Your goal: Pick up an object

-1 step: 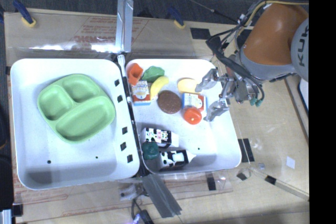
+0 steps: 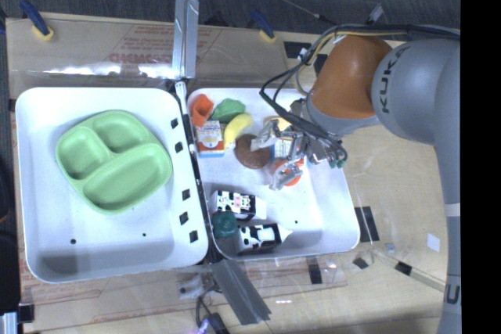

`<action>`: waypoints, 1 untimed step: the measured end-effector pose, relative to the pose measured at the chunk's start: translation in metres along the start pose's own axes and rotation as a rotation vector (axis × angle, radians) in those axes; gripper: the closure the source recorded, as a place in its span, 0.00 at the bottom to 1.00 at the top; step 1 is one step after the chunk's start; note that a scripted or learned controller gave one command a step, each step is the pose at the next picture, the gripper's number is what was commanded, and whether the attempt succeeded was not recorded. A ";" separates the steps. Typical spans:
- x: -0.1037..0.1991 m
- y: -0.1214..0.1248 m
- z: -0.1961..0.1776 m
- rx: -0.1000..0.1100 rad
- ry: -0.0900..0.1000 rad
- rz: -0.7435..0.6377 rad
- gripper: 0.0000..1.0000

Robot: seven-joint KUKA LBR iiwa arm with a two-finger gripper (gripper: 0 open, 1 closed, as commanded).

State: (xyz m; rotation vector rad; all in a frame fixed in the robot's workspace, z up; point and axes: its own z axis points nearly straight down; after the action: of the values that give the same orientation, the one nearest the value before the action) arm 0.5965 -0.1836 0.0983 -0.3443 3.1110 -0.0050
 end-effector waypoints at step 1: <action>0.005 0.051 0.004 -0.003 0.007 0.195 0.00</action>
State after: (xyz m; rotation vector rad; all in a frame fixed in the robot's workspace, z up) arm 0.5802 -0.1346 0.0942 -0.0397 3.1367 0.0003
